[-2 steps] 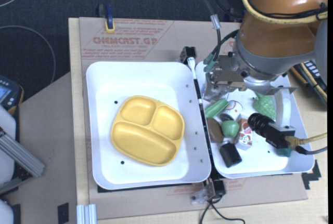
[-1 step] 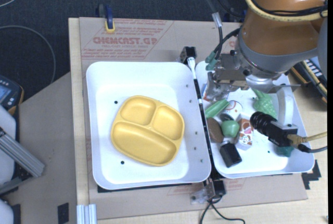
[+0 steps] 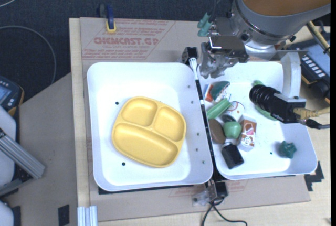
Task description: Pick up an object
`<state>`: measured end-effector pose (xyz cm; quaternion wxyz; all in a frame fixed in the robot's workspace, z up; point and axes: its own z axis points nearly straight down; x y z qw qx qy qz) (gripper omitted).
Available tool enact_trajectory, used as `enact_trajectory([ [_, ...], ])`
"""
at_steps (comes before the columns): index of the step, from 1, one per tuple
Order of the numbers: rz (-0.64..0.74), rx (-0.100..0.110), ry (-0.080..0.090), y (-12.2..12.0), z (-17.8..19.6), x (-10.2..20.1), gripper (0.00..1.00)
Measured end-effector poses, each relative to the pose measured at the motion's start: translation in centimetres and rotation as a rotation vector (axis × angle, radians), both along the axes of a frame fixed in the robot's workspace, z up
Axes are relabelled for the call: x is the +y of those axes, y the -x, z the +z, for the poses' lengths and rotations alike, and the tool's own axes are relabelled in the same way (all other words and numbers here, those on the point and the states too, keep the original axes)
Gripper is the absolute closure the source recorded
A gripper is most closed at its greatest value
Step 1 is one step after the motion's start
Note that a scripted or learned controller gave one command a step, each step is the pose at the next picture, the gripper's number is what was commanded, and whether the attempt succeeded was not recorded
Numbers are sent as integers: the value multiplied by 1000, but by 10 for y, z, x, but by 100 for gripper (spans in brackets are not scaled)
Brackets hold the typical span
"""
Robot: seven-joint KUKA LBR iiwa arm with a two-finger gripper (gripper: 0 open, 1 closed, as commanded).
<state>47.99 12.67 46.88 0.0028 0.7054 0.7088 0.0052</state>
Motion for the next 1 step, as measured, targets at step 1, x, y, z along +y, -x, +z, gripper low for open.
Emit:
enact_trajectory([
  [1,-4,22,6,2,-96,16,100],
])
